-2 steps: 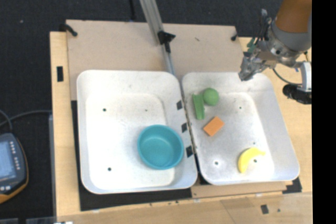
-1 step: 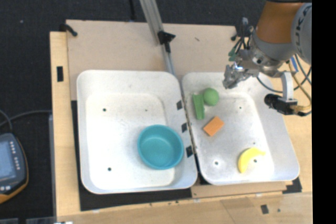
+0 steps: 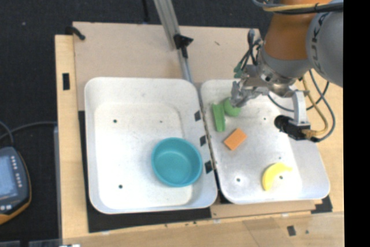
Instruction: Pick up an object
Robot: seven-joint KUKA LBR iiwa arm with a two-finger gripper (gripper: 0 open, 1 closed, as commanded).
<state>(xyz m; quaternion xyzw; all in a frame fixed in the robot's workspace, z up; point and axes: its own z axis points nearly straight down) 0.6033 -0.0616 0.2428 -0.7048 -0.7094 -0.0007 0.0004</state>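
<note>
White plastic, two shallow bins, side by side on a tan bench [image 3: 66,124].

Left bin [image 3: 115,101]: one teal bowl [image 3: 176,161], upright, near the bin's front right corner, close to the wall shared with its neighbour.

Right bin [image 3: 300,176]: three items.
- Green object [image 3: 219,115], elongated, lying along the bin's left wall toward the back; its far end met a rounder green part, which may have been a separate piece, too small to tell.
- Orange block [image 3: 235,139], flat on the floor just in front of and right of the green object, apart from it.
- Yellow curved piece [image 3: 275,175], banana-like, near the front right corner, well apart from the others.

Arm: grey, with an orange band [image 3: 295,23] above the wrist, entered from the bench's right side and bent steeply downward over the back of the right bin. Cables looped around the wrist.

Gripper [image 3: 238,99]: pointed down and leftward at the back left corner of the right bin, tips just at the far end of the green object. Whether the tips were spread or closed could not be told, nor whether they touched the object.

Metal rail [image 3: 165,8]: slanted across the bench's back edge toward the gap between the bins.
</note>
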